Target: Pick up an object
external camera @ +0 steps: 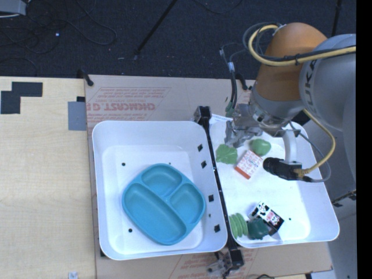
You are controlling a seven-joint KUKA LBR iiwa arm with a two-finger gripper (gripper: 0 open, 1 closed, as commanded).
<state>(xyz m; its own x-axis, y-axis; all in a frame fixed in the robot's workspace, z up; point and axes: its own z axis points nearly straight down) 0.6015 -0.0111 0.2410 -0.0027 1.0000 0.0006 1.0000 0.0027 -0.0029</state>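
My claw (237, 133) hangs at the right bin's (325, 225) far edge above a green block (226, 154); grip state indeterminate. Next: descend squarely.

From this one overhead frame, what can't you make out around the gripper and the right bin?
- Two-finger gripper: finger state unreadable, the grey wrist blocks it.
- Right white bin: its far wall is hidden under the arm.
- Small red-and-white card: print too small to read.
- Dark green lump: shape unclear, crowded by the black-and-white patterned packet.
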